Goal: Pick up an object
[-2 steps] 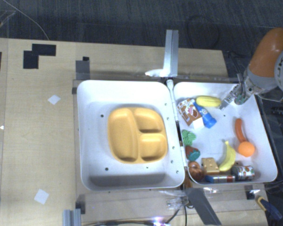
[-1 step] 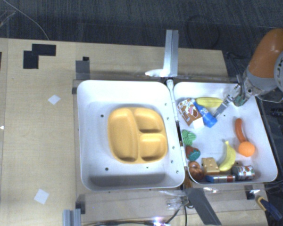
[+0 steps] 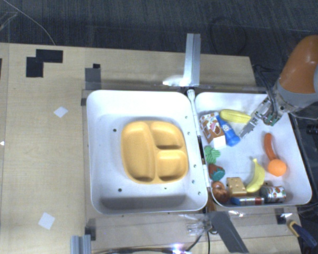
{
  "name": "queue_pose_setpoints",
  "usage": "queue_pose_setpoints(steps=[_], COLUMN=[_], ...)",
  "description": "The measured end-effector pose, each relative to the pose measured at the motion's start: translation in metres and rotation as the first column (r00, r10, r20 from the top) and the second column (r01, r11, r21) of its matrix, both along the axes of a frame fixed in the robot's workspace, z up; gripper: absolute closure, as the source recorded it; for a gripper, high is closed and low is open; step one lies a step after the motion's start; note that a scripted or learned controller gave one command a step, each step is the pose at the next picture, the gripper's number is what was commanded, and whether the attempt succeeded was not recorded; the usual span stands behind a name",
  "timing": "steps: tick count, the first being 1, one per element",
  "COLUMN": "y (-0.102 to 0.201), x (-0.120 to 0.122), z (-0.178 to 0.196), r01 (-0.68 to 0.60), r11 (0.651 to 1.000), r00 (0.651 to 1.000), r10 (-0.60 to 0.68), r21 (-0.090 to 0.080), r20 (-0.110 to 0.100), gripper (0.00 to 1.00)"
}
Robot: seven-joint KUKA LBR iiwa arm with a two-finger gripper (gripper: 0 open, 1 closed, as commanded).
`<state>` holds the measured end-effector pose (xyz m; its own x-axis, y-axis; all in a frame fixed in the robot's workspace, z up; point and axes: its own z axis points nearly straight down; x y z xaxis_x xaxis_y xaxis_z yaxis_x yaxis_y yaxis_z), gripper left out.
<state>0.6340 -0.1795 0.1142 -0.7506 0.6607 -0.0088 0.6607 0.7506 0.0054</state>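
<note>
A pale wooden tabletop (image 3: 37, 157) carries two shallow white bins side by side. The left bin (image 3: 103, 142) holds a yellow divided tray (image 3: 153, 151). The right bin (image 3: 301, 168) holds small toys: a yellow corn-like piece (image 3: 234, 116) at the top, a blue bottle (image 3: 229, 134), a banana (image 3: 256, 177), an orange carrot shape (image 3: 268, 146) and an orange ball (image 3: 277, 168). The grey arm (image 3: 305, 73) reaches in from the right. Its tool (image 3: 248, 127) hangs over the upper middle of the right bin, fingers slightly parted and gripping nothing. The blue bottle seems the likeliest target: it lies just left of and below the fingertips, its long axis slanting down to the right.
</note>
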Motion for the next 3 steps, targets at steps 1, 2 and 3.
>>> queue_pose_setpoints(steps=[1,2,3], y=[0.008,0.009,0.034], x=[0.026,0.029,0.015], z=[-0.025,-0.013,0.067], r01=[0.103,0.097,0.332], r11=[0.995,0.995,0.943], r00=[0.995,0.995,0.943], r10=[-0.103,-0.097,-0.332], r21=[0.001,-0.001,0.004], r20=[-0.006,0.006,0.001], gripper=[0.00,1.00,1.00])
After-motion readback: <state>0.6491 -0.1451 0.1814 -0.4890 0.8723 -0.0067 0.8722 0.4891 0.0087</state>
